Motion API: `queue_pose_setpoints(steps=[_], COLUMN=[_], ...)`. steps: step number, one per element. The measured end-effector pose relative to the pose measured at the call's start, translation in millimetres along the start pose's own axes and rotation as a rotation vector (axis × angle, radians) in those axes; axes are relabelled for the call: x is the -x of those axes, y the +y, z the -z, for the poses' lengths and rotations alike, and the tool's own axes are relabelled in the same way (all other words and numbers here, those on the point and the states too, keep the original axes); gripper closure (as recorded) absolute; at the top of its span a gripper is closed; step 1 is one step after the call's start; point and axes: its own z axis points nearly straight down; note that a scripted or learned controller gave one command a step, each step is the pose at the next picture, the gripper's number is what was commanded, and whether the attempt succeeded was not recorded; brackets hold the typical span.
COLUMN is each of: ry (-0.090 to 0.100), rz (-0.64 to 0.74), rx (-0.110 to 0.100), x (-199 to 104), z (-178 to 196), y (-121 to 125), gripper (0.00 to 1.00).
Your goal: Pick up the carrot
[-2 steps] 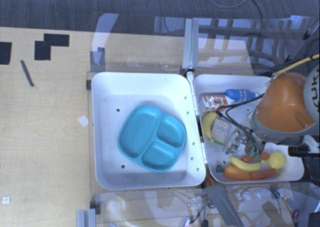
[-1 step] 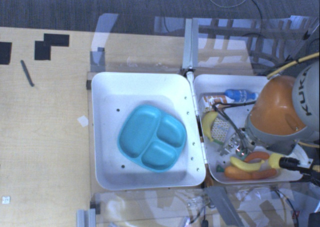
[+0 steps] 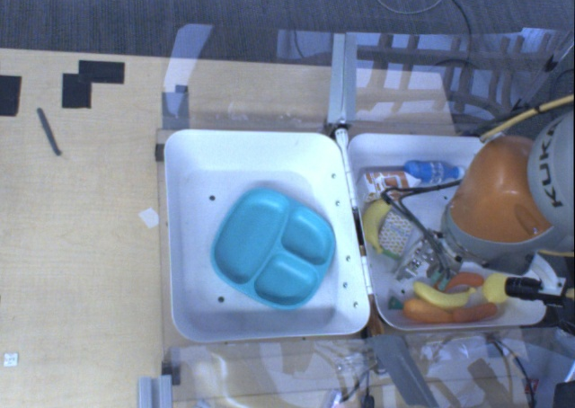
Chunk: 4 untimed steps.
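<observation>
The carrot (image 3: 446, 312), a long orange shape, lies along the front wall of the right bin (image 3: 358, 217). A yellow banana (image 3: 444, 294) lies right behind it and partly over it. My gripper (image 3: 420, 261) hangs over the middle of the right bin, above and slightly left of the carrot, a short way from it. Nothing shows in its grasp. The grey arm with its orange band (image 3: 497, 195) covers the right part of that bin.
The left bin (image 3: 193, 217) holds a blue divided plate (image 3: 274, 246). In the right bin lie a blue-capped bottle (image 3: 432, 170), a tube-like packet (image 3: 388, 182), a yellow-green item (image 3: 375, 221), a mesh-textured object (image 3: 393, 234) and a red piece (image 3: 464, 280). Black cables (image 3: 409, 208) run across it.
</observation>
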Motion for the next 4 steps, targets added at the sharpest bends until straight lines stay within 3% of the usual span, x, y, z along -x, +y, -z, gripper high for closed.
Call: queue_pose_setpoints(steps=[1,2,3,4], ry=[-0.007,-0.010,0.010,0.001], rz=[0.575,0.798,0.522,0.220], rx=[0.003,0.002,0.001,-0.001], x=[11.2,2.1,7.6,-2.3], z=[0.4,0.9,-0.5,-0.2], y=[1.3,2.3,2.7,2.5], gripper=[1.00,1.00,1.00,1.00])
